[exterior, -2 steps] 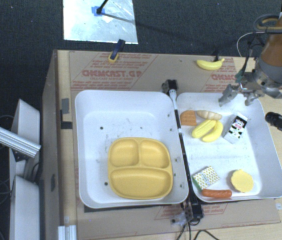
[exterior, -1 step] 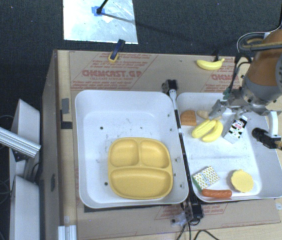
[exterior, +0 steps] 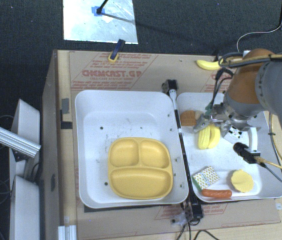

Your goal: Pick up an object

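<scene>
Single fixed camera above bench (exterior: 131, 66), slanted down.

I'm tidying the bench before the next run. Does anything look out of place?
Yes: a banana lies on the bench beyond the right bin, outside both bins. The yellow divided tray lies slightly askew in the left bin. Nothing looks spilled or broken.
</scene>
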